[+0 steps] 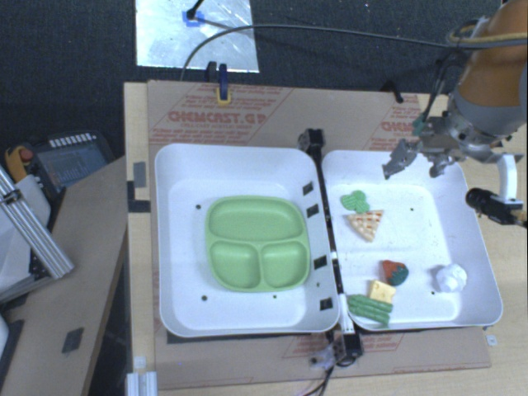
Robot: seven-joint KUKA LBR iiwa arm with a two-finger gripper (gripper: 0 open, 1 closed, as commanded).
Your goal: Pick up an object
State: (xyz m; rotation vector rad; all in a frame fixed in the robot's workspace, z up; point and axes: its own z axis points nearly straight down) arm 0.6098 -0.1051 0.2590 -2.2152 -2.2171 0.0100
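Observation:
The right bin holds several small toy foods. A green leafy piece and a tan waffle wedge lie near its left wall. Closer to the front are a red and dark green strawberry-like piece, a yellow block and a green bean pod at the front left corner. A white crumpled lump rests at the front right. My gripper hangs over the bin's back edge, open, nothing between its fingers, up and to the right of the leafy piece.
The left bin carries a light green divided tray. A black hinge strip runs between the bins. A black part of the arm juts over the right bin's right rim. Cables cross behind the bench.

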